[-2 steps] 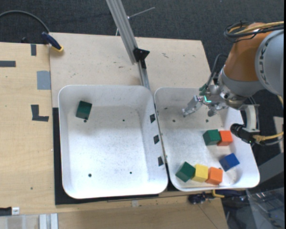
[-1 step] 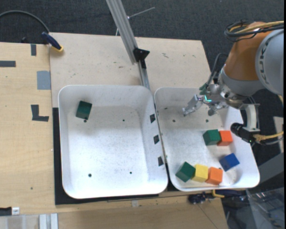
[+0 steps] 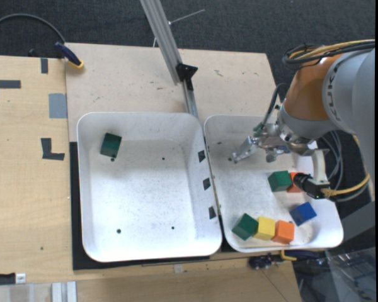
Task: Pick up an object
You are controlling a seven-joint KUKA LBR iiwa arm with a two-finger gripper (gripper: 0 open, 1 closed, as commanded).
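arm (image 3: 340,87) cut off at right edge, red block (image 3: 295,184) half hidden behind green cube (image 3: 279,181)

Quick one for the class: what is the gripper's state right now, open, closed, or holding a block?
Gripper: over the right bin, nothing between it and the floor; open or closed cannot be told.

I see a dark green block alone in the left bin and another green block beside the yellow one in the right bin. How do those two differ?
The dark green cube in the left white bin stands alone near the far left corner; the green cube in the right white bin sits by the near rim, touching a yellow cube in a row with an orange cube. The lone one looks darker. Both are small green cubes, apart from the pincer.
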